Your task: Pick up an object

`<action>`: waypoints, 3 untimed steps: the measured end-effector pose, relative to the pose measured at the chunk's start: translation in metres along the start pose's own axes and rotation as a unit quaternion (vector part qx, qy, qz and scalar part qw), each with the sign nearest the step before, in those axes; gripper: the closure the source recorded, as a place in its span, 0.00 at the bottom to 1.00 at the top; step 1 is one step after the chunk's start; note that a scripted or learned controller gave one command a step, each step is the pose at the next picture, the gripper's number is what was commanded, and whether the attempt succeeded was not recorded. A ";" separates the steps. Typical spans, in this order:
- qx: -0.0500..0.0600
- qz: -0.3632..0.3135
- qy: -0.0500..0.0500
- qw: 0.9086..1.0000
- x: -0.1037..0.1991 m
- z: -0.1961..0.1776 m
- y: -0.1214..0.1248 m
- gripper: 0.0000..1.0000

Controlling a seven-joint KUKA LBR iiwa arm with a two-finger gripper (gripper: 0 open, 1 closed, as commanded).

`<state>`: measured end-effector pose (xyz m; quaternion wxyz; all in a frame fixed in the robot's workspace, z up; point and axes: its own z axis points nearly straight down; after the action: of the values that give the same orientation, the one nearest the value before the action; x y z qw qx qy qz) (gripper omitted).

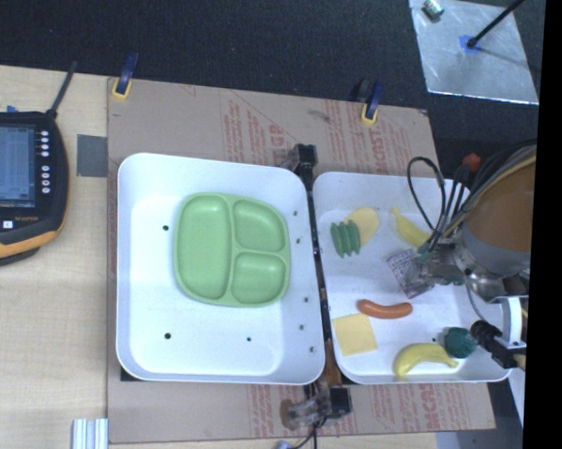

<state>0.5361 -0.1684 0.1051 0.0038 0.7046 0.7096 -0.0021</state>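
Reaching: camera view, gripper (415, 275) low in right bin (367, 369), nr its right side.
Grip state: can't tell.
Targets: hot dog (385, 310) just below-left of gripper; banana (422, 359), cheese slice (355, 334) nearer front.
Left bin: green plate (231, 248).
Tip: centre over hot dog, close across its short axis, lift straight.

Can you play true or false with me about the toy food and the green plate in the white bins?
1. The green plate lies in the left bin. True.
2. The banana sits on the green plate. False: it lies in the right bin, near the front edge.
3. The sausage lies in the right bin. True.
4. The gripper hangs over the left bin. False: it is over the right bin.
5. The cheese slice is blue. False: it is yellow.
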 end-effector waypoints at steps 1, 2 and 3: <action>0.000 0.000 0.000 1.000 0.000 0.000 0.000 0.00; -0.003 0.001 0.000 1.000 0.018 0.010 0.012 0.00; -0.004 0.000 -0.002 1.000 0.016 -0.001 0.013 1.00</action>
<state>0.5488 -0.1526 0.1063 0.0080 0.7045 0.7096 -0.0008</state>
